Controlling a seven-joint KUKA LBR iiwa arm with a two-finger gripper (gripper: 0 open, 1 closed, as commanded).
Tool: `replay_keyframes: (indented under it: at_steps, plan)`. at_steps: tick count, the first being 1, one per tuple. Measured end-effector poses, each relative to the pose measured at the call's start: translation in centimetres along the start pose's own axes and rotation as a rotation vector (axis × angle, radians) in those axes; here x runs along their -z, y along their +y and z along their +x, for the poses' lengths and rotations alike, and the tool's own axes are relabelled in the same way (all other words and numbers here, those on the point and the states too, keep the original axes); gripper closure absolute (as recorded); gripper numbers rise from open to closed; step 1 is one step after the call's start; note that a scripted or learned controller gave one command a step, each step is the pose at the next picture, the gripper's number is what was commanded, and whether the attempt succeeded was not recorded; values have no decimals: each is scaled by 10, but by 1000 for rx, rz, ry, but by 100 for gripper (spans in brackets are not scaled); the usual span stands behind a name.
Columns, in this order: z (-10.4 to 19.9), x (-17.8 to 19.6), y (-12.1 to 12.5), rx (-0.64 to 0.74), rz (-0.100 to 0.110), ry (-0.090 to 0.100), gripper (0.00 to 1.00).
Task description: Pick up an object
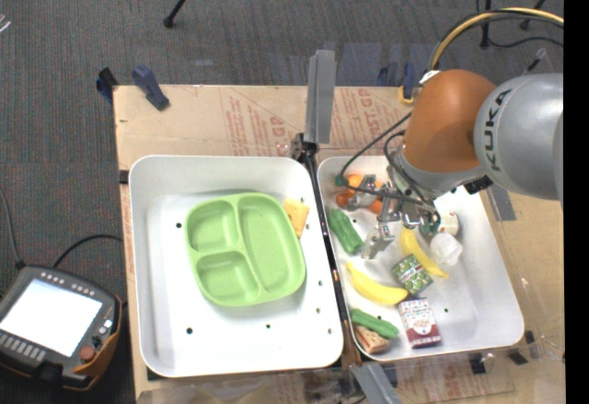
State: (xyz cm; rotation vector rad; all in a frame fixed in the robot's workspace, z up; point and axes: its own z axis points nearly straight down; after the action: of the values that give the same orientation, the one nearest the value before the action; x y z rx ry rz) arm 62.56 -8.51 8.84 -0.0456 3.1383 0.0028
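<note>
End effector (pixel 391 225) above right bin, grip indiscernible; banana (pixel 375 286) lying diagonally, upper-left to lower-right

divided plate (pixel 247 248) lies in the left bin (pixel 147 209); two bananas (pixel 375 287) lie in the right bin (pixel 488 301)

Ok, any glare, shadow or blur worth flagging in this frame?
Camera view: even, soft light; the shallow white left bin looks bright but keeps detail; the green three-compartment plate is sharp; the two-finger gripper casts little shadow; small items under it look slightly soft.
</note>
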Motion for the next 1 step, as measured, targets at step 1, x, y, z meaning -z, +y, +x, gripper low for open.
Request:
replay_keyframes:
  at_steps: [1]
  plan:
    - [104, -1, -45, 80, 1, 5, 0]
